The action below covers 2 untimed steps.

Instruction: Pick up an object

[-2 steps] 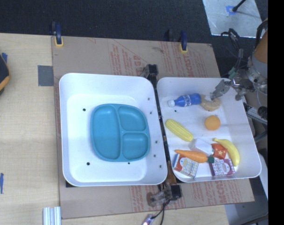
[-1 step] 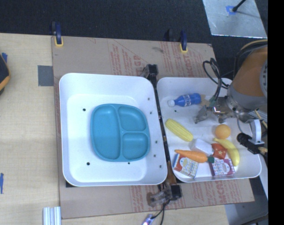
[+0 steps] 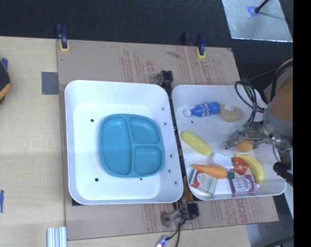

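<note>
We see the claw low in the right shallow white bin, its thin metal fingers spread wide. A small round orange fruit sits just beneath it, touching or nearly so. A yellow corn cob lies to its left, a blue plastic bottle up-left, a yellow banana below.

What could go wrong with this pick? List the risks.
1. The gripper sits right by a small orange item near the bin wall; the fingers may slip off or push it aside.
2. The banana, carrot and packets lie crowded together, so a neighbour could get nudged or grabbed instead.
</note>
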{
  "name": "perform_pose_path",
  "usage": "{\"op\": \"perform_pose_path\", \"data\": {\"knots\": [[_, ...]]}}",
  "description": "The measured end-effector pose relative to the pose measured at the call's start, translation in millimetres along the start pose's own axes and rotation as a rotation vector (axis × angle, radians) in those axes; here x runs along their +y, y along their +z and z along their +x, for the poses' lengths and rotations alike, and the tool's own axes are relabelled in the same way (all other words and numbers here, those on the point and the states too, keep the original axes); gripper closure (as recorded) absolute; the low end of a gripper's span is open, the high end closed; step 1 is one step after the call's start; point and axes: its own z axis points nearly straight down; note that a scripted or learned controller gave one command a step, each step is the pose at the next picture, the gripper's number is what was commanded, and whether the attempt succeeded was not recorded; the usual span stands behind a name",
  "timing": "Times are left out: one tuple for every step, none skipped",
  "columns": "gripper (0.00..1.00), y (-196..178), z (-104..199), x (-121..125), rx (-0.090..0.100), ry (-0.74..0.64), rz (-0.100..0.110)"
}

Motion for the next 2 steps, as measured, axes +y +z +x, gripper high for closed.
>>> {"op": "perform_pose_path", "data": {"knots": [[1.00, -11, -1, 0, -0.001, -0.003, 0.000], [1.00, -19, 31, 56, 0.001, -0.001, -0.002]]}}
